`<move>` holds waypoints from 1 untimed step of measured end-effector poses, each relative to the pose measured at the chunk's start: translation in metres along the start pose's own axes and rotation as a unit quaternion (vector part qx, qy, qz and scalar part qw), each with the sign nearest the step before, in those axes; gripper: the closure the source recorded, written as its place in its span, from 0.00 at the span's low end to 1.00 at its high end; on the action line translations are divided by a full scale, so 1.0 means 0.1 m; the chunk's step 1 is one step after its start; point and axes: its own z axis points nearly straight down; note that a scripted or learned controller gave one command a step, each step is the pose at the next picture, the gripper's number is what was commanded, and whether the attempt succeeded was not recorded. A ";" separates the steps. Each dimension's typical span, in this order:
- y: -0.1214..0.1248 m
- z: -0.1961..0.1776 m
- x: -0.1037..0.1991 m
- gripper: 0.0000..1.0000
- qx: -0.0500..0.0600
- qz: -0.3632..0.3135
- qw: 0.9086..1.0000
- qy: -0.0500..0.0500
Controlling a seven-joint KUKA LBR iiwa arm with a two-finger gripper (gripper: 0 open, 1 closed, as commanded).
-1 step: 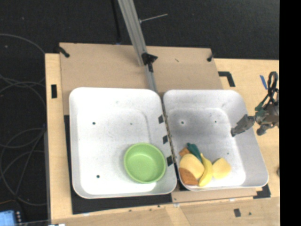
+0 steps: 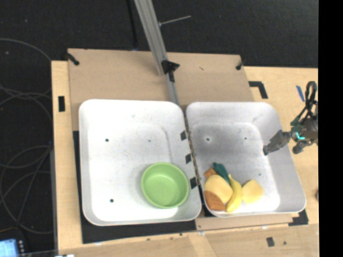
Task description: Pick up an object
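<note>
The gripper (image 2: 280,141) hangs over the right bin's (image 2: 230,122) far edge; whether it grips anything I cannot tell. Below-left of it huddle the yellow pieces (image 2: 236,191). Further left, the left bin (image 2: 118,127) holds a green bowl (image 2: 164,184).

End effector (image 2: 298,138) cut by right edge, perhaps open, dark green item (image 2: 220,170) half-hidden behind yellow pile (image 2: 231,190), brown piece (image 2: 214,201) underneath

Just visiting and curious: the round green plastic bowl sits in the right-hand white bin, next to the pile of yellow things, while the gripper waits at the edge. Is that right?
Not quite. The camera view shows the round green plastic bowl alone in the left white bin. The pile of yellow things lies in the right white bin, and the gripper is at that bin's right edge.
</note>
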 end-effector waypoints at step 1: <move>0.04 0.47 -0.09 0.00 0.003 0.002 1.000 -0.001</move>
